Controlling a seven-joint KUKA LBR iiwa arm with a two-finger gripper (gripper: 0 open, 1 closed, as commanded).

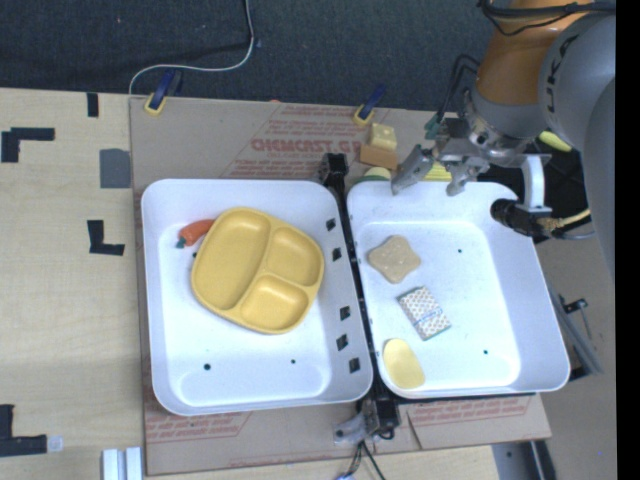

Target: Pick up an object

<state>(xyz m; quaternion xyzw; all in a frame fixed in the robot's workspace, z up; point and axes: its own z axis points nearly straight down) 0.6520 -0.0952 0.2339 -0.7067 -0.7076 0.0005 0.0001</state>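
Three loose items lie in the right bin (520,298): a tan biscuit (393,257) upper left, a patterned packet (424,312) mid-bin, a pale yellow piece (404,363) at the near left corner.

Left bin (160,298): one yellow tray (258,269), three compartments, with an orange item (194,231) partly tucked under its far left edge.

Gripper (432,180): poised over the far rim of the right bin, fingers spread, nothing between them.

Key relation: the biscuit is the nearest item, lying toward the camera and slightly left of the gripper, apart from it. The packet lies further along the same line, its long axis running diagonally from far left to near right.

Judgement: a short move inward and down would reach the biscuit; no pick made yet.
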